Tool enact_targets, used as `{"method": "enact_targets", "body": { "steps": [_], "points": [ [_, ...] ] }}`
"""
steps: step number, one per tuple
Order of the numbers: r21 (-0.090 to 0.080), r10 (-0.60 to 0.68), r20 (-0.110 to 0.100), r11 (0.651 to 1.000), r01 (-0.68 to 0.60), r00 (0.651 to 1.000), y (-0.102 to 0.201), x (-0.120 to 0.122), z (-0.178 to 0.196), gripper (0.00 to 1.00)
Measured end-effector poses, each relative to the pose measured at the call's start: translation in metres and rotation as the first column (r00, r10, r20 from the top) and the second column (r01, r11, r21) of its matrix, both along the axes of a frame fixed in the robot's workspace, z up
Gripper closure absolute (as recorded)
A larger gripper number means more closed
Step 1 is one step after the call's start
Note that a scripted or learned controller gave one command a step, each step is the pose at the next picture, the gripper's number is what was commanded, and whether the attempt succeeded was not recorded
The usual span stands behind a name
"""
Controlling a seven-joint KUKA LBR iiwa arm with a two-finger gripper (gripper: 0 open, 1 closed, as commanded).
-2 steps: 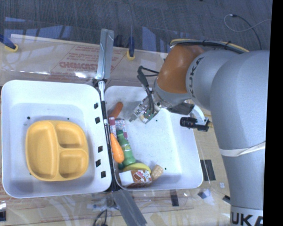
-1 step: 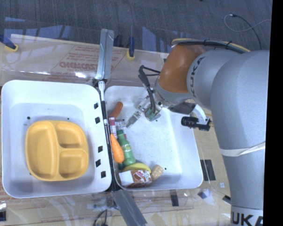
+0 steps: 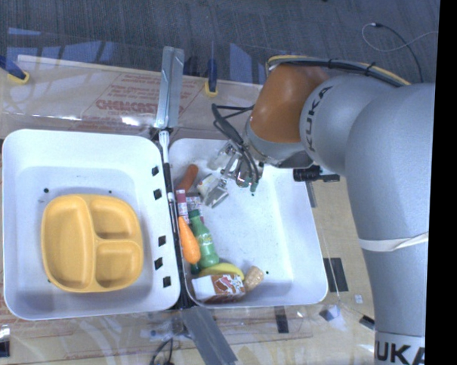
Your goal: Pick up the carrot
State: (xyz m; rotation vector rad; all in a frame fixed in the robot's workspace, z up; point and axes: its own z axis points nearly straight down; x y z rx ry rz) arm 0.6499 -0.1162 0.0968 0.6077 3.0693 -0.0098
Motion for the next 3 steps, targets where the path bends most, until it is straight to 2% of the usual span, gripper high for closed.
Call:
{"method": "enact_targets", "body": {
  "steps": [1, 2, 3],
  "points": [
    [0.002, -0.076, -0.006, 0.997, 0.076, 0.997, -0.003, -0.02, -0.002, 0.0],
    [0.007, 0.131, -0.007, 0.991, -0.131, 0.991, -0.012, 0.001, -0.003, 0.0],
    [0.005, 0.306, -0.005, 0.952, -0.306, 0.952, -0.051, 0.001, -0.002, 0.0]
  ]
}}
